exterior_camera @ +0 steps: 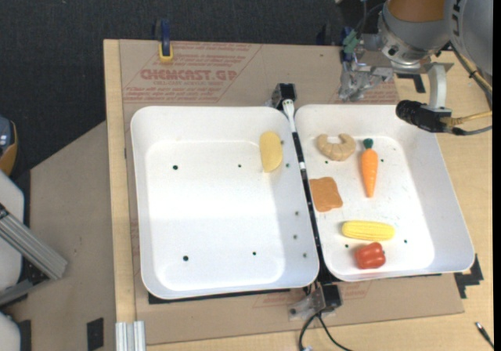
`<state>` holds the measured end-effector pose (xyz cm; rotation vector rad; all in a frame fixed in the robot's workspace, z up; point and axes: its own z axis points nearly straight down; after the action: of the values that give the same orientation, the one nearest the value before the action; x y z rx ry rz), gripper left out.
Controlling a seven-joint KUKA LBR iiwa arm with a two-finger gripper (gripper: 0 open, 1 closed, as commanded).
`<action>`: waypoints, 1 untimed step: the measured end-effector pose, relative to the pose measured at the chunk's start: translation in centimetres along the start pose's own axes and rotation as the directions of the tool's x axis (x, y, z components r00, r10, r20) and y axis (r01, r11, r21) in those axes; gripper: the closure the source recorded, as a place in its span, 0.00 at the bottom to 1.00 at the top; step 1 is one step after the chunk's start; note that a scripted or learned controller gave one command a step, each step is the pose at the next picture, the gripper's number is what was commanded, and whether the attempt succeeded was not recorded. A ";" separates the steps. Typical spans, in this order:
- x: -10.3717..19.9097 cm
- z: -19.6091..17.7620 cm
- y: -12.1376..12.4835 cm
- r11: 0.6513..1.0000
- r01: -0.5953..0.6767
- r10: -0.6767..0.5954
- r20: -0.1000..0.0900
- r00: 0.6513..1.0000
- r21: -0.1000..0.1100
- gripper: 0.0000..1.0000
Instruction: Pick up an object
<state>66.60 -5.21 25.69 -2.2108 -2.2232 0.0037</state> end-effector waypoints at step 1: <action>1.3 -2.2 0.1 1.000 -0.004 0.004 0.003 1.000 -0.011 1.00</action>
<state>66.71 -3.93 27.94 -2.2219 -2.2261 -0.0046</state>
